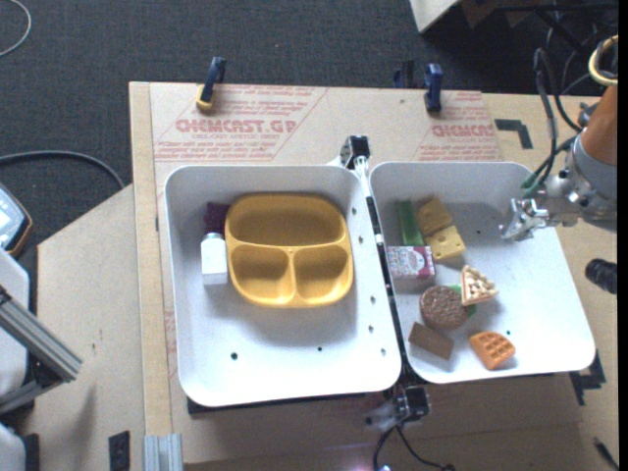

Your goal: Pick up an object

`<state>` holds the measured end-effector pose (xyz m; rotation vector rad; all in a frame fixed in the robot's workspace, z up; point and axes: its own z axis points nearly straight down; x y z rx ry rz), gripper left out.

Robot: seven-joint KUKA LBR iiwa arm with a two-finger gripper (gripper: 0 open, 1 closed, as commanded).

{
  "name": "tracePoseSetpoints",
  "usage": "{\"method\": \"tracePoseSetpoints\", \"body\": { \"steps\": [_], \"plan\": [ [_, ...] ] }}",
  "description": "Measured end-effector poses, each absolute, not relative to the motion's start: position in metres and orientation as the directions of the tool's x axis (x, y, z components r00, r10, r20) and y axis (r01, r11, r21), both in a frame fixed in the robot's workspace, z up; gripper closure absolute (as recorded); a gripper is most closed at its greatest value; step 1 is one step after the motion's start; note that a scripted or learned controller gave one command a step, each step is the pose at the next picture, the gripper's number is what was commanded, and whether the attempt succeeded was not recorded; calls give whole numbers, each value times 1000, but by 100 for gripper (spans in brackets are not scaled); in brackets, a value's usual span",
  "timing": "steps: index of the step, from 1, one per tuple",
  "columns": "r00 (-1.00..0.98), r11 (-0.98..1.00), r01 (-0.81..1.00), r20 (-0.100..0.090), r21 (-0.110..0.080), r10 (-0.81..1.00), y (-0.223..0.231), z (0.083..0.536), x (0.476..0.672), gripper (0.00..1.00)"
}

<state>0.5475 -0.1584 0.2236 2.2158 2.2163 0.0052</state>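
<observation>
Right bin (549, 292) had seven toy foods, one each: green stick (404, 221), cheese wedge (442, 234), pink carton (410, 264), pizza slice (478, 287), burger patty (444, 306), brown slab (431, 340), orange waffle (493, 348). Stick's long axis ran up-down, nearly parallel to bin's left wall. All sat in bin's left half. Gripper (517, 220) hung over bin's upper right, nothing between fingers; cheese wedge nearest, just left of it, apart. Honestly couldn't tell jaw state. Left bin (186, 263): one yellow divided tray (288, 248), one white bottle (214, 259), one dark purple item (217, 213).

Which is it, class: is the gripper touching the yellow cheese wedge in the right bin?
Apart. The camera view shows bare white bin floor between the gripper and the yellow cheese wedge.
</observation>
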Motion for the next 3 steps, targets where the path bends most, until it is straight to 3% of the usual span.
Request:
{"method": "tracePoseSetpoints", "body": {
  "steps": [1,2,3],
  "plan": [
    [-1,1,1000,-2,3,1000,-159,225,548,100],
    [-8,8,1000,1,4,1000,-96,230,560,100],
    [-2,2,1000,1,-3,1000,-78,218,553,100]
  ]
}}
